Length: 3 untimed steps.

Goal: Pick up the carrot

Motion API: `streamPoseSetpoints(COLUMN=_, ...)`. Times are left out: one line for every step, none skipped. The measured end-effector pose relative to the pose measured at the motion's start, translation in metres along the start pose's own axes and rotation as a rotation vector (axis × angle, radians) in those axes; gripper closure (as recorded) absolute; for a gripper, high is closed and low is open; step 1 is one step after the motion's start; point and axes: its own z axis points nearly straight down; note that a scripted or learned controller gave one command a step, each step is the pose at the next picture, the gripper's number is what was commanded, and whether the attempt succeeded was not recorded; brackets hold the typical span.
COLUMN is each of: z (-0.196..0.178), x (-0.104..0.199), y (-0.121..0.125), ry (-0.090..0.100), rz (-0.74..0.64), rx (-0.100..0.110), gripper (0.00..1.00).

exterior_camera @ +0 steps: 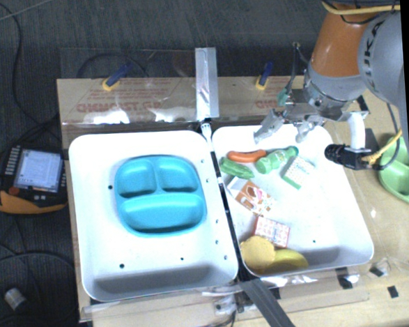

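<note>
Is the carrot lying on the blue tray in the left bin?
No, the carrot lies in the right bin, beside a green bottle.

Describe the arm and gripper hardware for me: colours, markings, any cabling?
The arm is grey with a broad orange band above the wrist and dark lettering on the grey shell. A thin yellow ring and dark cable sit at the band's top. The gripper is metallic grey with two slim pale fingers.

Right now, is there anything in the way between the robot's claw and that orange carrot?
Nothing visible lies between them. The gripper hangs above the right bin's far end, and the carrot lies just to its left with its top bare. A green bottle and a green vegetable crowd its near side.
</note>
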Motion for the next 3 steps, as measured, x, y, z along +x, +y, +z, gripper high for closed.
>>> streamPoseSetpoints(z=0.060, x=-0.042, y=-0.019, ry=0.000, rz=-0.403, rx=-0.002, gripper=0.00)
streamPoseSetpoints(z=0.102, x=-0.077, y=-0.044, ry=-0.001, rz=-0.584, rx=-0.002, gripper=0.00)
streamPoseSetpoints(z=0.147, x=-0.097, y=-0.013, ry=-0.013, rz=-0.630, rx=-0.017, gripper=0.00)
